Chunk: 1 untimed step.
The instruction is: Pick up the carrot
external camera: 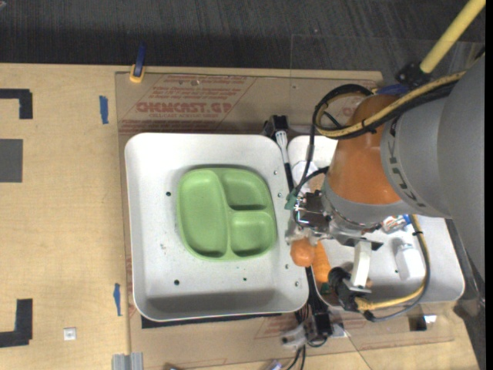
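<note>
we judge the carrot (pixel 310 254) light, stiff and smooth; grip mid-length. pincer (pixel 312 220) state: cannot tell.

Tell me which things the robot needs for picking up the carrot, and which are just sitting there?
Needed for the job:
- the carrot, orange, at the left edge of the right bin
- the gripper, right above it

Just sitting there:
- the green plate with compartments
- the left bin that holds it
</note>
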### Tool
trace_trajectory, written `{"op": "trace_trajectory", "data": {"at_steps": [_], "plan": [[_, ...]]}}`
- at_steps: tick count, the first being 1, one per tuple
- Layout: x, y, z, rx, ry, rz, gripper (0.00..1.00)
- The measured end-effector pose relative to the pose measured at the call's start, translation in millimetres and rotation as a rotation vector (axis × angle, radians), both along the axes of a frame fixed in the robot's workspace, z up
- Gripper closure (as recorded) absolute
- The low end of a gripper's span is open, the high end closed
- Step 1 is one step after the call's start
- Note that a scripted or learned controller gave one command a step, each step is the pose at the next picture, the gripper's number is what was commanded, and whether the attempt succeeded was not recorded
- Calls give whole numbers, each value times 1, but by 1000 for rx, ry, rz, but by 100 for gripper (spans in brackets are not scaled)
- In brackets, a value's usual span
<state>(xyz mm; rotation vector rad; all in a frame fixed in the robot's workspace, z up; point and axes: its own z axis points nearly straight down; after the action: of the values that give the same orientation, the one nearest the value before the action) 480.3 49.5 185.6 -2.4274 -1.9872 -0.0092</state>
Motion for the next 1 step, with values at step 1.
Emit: {"op": "trace_trajectory", "data": {"at_steps": [1], "plan": [[-2,26,-2,-6,8,227,100]]}}
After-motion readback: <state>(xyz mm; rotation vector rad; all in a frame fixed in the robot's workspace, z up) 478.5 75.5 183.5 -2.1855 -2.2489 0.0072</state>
